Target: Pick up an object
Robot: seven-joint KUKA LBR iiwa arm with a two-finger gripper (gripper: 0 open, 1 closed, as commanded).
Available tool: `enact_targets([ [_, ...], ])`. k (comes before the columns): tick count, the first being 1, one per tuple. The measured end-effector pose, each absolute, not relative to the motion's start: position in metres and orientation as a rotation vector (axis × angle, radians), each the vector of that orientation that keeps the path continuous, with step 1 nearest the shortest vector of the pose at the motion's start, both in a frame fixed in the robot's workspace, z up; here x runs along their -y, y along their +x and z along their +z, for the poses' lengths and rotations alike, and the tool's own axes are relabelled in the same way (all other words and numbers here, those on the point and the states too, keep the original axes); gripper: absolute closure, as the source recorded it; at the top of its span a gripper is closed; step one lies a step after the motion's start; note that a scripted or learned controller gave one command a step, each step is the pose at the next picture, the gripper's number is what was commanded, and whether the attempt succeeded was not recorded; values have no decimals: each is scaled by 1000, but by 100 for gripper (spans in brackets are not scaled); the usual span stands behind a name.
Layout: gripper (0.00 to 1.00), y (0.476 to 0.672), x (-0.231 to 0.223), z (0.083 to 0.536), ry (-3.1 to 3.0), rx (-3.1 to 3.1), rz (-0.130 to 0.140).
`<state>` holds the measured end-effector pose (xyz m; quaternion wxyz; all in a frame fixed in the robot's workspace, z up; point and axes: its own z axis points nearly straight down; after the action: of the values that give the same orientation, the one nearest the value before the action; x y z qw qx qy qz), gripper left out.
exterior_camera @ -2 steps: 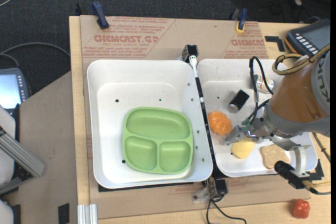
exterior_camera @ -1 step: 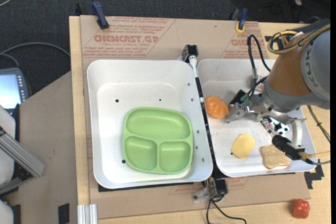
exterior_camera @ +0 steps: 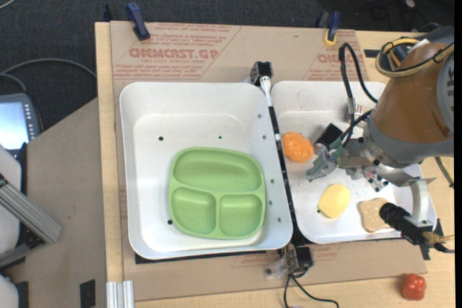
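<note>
The orange object (exterior_camera: 297, 146), rounded and fruit-like, lies loose on the floor of the right bin (exterior_camera: 310, 94), close against the divider where the 2 bins meet. It is the nearest candidate for the pick. The gripper (exterior_camera: 320, 166) sits just beside it, to its lower right, low over the bin floor; grey fingers point toward the divider. Nothing shows between them, so the gripper holds nothing. Whether they are spread or closed cannot be told at this angle.

A pale yellow object (exterior_camera: 334, 200), also rounded, lies just below the gripper, apart from the orange one. A tan, bread-like piece (exterior_camera: 370, 213) rests beside it to the right, partly covered by black hardware on the arm.

Judgement: the 3 items are scattered singly rather than stacked, which leaves each open to a grasp from above. The orange object's position against the bin wall limits the room for a finger on that side.

The left bin (exterior_camera: 137, 155) holds 1 green 3-compartment tray (exterior_camera: 216, 192), lying flat toward the near edge, well apart from the gripper. A small red object (exterior_camera: 413, 286) sits outside the bins on the bench (exterior_camera: 108, 155), near the lower right corner.
</note>
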<state>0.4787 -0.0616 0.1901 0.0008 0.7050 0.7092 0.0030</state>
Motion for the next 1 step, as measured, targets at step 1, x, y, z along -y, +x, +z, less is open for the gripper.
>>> enact_targets([
  [1,0,476,98,105,2231,-2222,-10],
])
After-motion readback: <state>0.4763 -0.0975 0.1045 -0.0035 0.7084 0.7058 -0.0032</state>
